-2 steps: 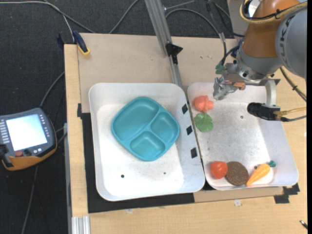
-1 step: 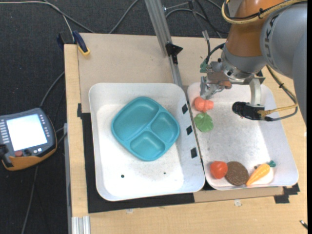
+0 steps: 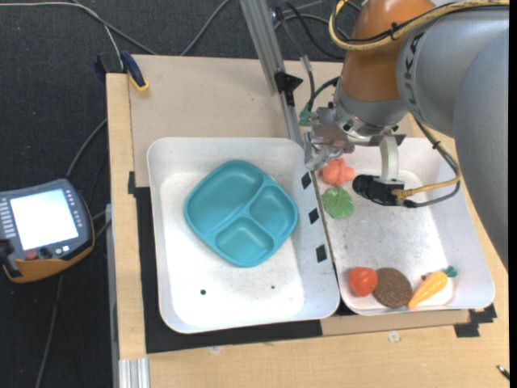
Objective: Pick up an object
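My gripper [image 3: 325, 148] hangs over the far left corner of the right bin [image 3: 452, 217], under the orange wrist band. Just below it lies a pink-orange lumpy toy [image 3: 336, 172], touching or nearly touching the gripper's lower end. A green leafy toy [image 3: 338, 204] lies right in front of that one. Along the right bin's near edge sit a red tomato [image 3: 363, 281], a brown round cookie [image 3: 393, 288] and an orange carrot [image 3: 430, 288].
The left bin [image 3: 174, 297] holds a teal divided plate [image 3: 241, 212]. A metal pole [image 3: 266, 47] rises behind the bins' shared wall. A black cable fitting [image 3: 380, 190] hangs off the arm over the right bin. A teach pendant [image 3: 42, 226] lies off the bench at left.
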`<state>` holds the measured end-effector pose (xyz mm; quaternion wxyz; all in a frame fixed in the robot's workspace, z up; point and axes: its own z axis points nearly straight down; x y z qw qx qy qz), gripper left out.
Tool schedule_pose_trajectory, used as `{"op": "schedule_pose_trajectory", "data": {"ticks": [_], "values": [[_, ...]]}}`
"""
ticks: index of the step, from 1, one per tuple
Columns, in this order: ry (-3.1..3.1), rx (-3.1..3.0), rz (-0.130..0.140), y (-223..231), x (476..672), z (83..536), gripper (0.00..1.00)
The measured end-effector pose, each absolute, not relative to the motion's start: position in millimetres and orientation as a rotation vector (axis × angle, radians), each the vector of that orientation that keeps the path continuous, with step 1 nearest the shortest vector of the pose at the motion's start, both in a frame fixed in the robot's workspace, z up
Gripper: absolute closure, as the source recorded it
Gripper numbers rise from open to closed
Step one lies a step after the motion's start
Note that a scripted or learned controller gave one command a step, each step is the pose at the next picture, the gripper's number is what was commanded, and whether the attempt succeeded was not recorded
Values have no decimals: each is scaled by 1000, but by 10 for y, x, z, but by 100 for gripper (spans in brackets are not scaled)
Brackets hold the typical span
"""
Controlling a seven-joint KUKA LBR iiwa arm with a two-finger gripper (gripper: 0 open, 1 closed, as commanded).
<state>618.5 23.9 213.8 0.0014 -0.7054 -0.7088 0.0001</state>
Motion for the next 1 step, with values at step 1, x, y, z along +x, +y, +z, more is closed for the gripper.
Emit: {"op": "schedule_pose_trajectory", "data": {"ticks": [1], "values": [[-2228,-2215,-5,743,6251,2250,100]]}}
